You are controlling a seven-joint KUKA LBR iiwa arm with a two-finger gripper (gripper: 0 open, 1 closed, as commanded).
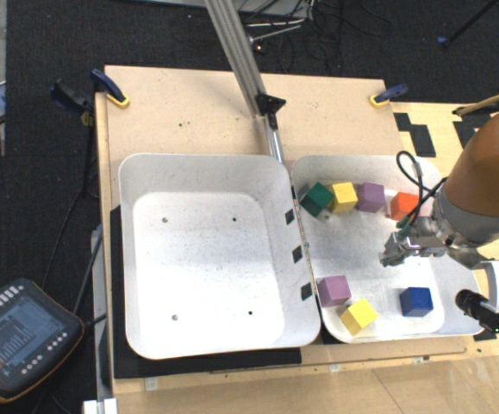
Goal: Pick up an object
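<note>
The right bin (365, 257) holds several small cubes. Along its far side sit a green cube (318, 199), a yellow cube (345, 196), a purple cube (371, 197) and an orange cube (403, 203). Near its front lie a second purple cube (333, 289), a second yellow cube (358, 315) and a blue cube (415, 301). My gripper (398, 254) hangs over the right part of this bin, between the orange cube and the blue one. I see no cube between its fingers.
The left bin (202, 253) lies beside the right one. A slanted metal pole (240, 54) crosses the bench from the top to the bins' shared edge. Clamps sit at the bench's far corners. The arm's orange band (486, 162) fills the right side.
</note>
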